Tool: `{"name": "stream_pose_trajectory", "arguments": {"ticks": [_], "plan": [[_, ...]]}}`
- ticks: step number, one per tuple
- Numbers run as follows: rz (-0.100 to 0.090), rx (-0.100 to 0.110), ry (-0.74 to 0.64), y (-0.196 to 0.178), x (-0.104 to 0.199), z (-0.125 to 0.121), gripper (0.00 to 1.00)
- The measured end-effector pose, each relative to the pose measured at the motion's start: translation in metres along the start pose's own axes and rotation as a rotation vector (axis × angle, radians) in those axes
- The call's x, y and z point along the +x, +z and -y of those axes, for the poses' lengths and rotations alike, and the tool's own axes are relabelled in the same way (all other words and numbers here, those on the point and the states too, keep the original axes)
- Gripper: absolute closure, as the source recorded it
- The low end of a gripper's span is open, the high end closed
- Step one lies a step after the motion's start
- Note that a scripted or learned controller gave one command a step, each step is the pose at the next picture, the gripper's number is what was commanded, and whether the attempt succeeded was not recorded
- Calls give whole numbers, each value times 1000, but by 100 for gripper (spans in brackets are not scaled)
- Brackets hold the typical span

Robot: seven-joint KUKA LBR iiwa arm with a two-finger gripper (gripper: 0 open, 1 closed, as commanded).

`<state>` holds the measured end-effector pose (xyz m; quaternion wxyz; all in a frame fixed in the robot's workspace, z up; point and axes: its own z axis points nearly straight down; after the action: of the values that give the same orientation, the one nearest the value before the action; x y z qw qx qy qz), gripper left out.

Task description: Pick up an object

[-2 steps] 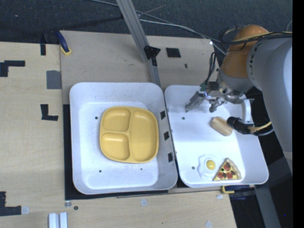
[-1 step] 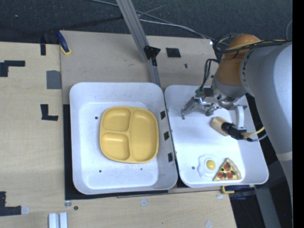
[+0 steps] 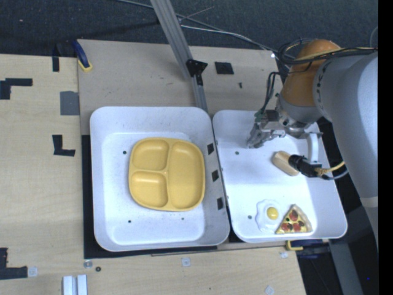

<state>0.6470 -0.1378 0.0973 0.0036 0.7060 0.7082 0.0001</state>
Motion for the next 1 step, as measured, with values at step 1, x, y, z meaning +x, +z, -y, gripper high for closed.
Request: {"name": "stream_pose_trajectory", "arguments": {"ticks": [1], "plan": [[-4, 2, 2, -50, -8, -6, 100]]}}
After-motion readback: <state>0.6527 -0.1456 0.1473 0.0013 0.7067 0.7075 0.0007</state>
